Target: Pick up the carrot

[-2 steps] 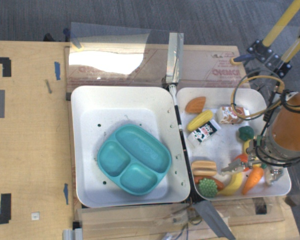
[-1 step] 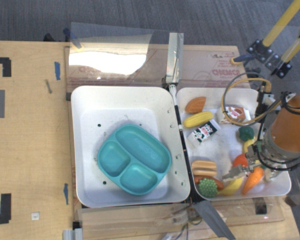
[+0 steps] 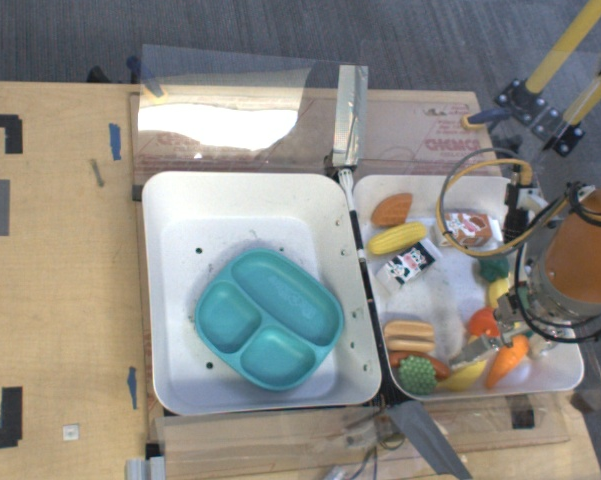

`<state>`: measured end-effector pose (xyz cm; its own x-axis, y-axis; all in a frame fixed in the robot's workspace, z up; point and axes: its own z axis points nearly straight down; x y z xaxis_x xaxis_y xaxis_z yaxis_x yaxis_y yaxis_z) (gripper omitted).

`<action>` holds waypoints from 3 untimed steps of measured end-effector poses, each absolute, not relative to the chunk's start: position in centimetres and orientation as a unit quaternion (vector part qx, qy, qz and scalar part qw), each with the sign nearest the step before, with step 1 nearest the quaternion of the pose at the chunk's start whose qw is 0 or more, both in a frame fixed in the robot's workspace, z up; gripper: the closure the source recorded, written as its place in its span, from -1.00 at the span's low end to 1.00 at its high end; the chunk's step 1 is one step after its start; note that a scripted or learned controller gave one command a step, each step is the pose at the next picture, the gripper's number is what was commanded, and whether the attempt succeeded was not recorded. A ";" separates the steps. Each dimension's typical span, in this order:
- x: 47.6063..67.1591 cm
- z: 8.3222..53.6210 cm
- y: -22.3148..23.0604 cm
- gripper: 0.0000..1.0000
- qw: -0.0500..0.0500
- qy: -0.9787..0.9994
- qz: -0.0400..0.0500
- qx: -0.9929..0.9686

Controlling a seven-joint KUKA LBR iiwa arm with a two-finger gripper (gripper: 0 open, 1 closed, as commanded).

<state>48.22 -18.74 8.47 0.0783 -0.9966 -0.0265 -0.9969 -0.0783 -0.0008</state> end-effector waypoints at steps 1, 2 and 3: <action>48.4 8.6 -17.9 -1.00 0.006 0.637 -0.001 -0.770; 49.1 9.0 -18.5 -1.00 0.017 0.517 -0.009 -0.856; 49.7 9.5 -19.8 -1.00 0.018 0.252 -0.022 -0.967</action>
<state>49.70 -19.84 9.51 0.8723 -0.4878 0.0332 -0.4862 -0.8726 -0.0456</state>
